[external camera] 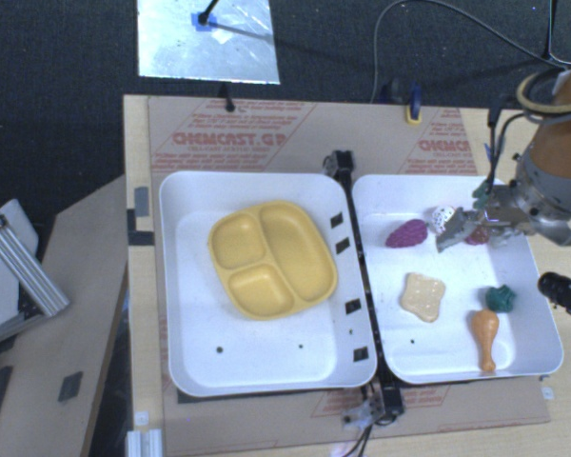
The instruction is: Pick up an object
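Observation:
The right bin (pixel 542 355) holds several small objects. A purple lump (pixel 406 233) lies at its upper left, with a white dotted piece (pixel 442 218) just right of it. My gripper (pixel 460 230) hangs low over the bin's upper middle, right beside the white piece and partly covering a small red object (pixel 477 238). Nothing is visibly held. A cream toast-shaped piece (pixel 423 296) lies mid-bin. At the right sits a dark green piece (pixel 500 299), and below it lies an orange drumstick (pixel 485 337).
The left bin (pixel 186 350) holds a yellow divided plate (pixel 271 258). A black hinge strip (pixel 354 265) runs between the bins. The grey arm with its orange band (pixel 559 136) comes in from the right. A foil sheet (pixel 207 29) lies behind the bench.

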Robot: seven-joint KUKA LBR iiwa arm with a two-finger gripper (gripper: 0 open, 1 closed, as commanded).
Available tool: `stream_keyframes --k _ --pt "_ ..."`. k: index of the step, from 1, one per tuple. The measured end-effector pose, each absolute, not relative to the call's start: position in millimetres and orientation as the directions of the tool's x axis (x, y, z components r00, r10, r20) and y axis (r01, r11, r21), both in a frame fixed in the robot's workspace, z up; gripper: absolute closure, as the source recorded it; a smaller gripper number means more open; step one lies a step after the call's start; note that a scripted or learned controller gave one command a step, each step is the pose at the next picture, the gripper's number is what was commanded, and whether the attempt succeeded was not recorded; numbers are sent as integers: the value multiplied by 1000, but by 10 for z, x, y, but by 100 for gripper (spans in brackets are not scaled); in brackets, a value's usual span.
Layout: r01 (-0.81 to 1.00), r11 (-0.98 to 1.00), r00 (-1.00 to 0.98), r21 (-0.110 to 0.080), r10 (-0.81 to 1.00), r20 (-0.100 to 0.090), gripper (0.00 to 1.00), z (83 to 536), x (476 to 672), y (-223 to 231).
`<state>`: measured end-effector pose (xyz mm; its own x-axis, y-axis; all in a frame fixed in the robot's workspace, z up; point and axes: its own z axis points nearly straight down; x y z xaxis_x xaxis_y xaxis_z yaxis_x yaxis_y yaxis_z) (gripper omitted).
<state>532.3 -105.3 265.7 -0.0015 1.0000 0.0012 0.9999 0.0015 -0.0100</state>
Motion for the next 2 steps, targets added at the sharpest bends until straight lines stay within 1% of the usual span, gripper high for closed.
stream_keyframes --k 1,2 --pt "1000 4 -4 2 1000 0 0 2714 5344 -1050" --pt "1000 1 -1 -3 1000 0 0 2101 5374 -1093"
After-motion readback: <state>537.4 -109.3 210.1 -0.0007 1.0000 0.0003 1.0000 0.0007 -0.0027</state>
